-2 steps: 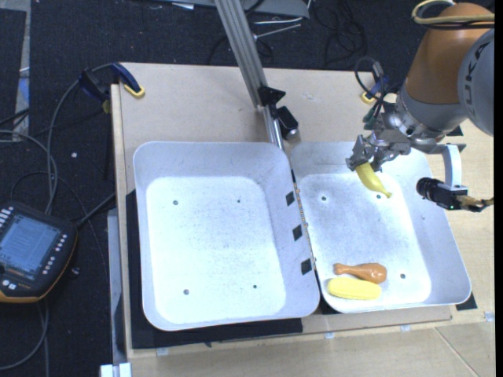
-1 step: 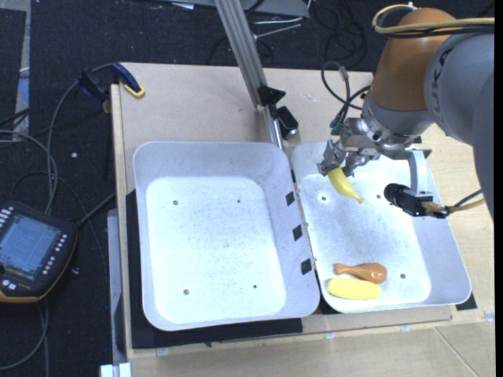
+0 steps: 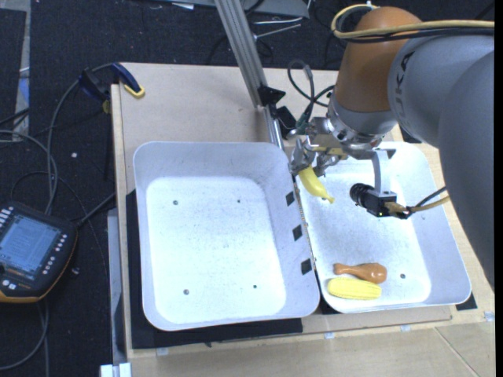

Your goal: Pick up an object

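Claw (image 3: 310, 166) grips the banana (image 3: 315, 184), we judge; we should lift straight, clear of the right bin (image 3: 440, 242) wall.

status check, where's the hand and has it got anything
Hand low at right bin's upper-left corner, at the banana; grip unconfirmed. Drumstick and corn loose near front edge. Nothing in the way.

Bright, even light from above, a little grainy all over.

Strong white shine on the two bins (image 3: 212, 234), with only soft, faint shadows along the rims. Dark and hard to read around the bench, on the black floor left of the bins. Big grey arm (image 3: 452, 85) right of the bins soft and out of focus. Small things in the bins a bit fuzzy at the edges.
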Available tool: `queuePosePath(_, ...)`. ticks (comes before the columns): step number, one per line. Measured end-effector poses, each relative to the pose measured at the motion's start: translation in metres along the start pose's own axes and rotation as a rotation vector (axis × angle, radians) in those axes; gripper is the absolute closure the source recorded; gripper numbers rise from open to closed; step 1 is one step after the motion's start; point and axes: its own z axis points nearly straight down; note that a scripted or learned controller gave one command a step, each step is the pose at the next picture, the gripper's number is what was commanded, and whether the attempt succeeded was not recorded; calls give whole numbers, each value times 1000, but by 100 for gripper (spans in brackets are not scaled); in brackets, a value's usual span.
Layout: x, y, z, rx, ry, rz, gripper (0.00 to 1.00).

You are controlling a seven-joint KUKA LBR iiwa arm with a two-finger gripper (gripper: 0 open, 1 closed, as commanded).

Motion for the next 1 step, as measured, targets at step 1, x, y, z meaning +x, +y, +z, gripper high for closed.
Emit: queuePosePath(1,48,5,-2,0,0,0,100)
